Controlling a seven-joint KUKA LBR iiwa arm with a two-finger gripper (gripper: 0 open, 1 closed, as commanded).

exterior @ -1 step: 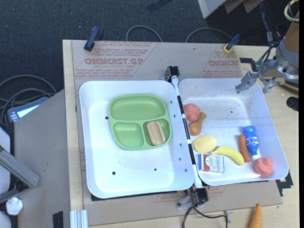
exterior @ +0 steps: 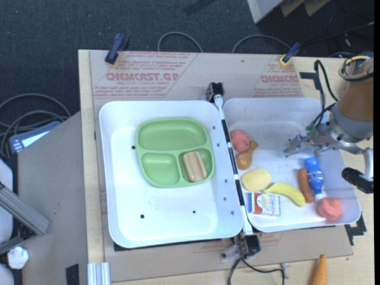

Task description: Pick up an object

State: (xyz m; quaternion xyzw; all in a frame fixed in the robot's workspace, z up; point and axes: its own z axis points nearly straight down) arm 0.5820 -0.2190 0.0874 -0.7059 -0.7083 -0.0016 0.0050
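Where the bench edge sits nearest the camera, an orange carrot-shaped toy point(exterior: 320, 270) lies outside the bins, at the view's bottom right. Next up is the right-hand shallow white bin point(exterior: 279, 113); its near wall has a small red-and-white printed carton point(exterior: 265, 204) lying flat just inside, w/ a pink rounded toy point(exterior: 330, 208) toward the near right corner. A yellow plastic banana point(exterior: 288, 192) lies between them, one end touching a yellow lemon-shaped toy point(exterior: 256, 179). Right of the banana, a blue-and-white small bottle point(exterior: 313, 176) lies beside an orange-red sausage-shaped toy point(exterior: 304, 183), the two touching along their lengths. Farther back, near the divider, a pink round toy point(exterior: 240, 139) sits against a tan drumstick-shaped piece point(exterior: 246, 155).

The grey two-finger gripper point(exterior: 295, 145) hangs over the right bin's middle-far area, just beyond the bottle's top, arm coming in from the right w/ its orange band point(exterior: 358, 100) above. Fingers look spread a little, tips apart, nothing between them; blurry, so not certain.

The left-hand shallow white bin point(exterior: 119, 177) holds a light green three-compartment plastic tray point(exterior: 172, 136), w/ a tan bread-roll toy point(exterior: 193, 165) in its near-right compartment.

Farthest back, a brown printed cardboard sheet point(exterior: 142, 76) lies under both bins, pinned by a blue clamp point(exterior: 115, 48) at left & a blue-and-yellow clamp point(exterior: 289, 54) at right.
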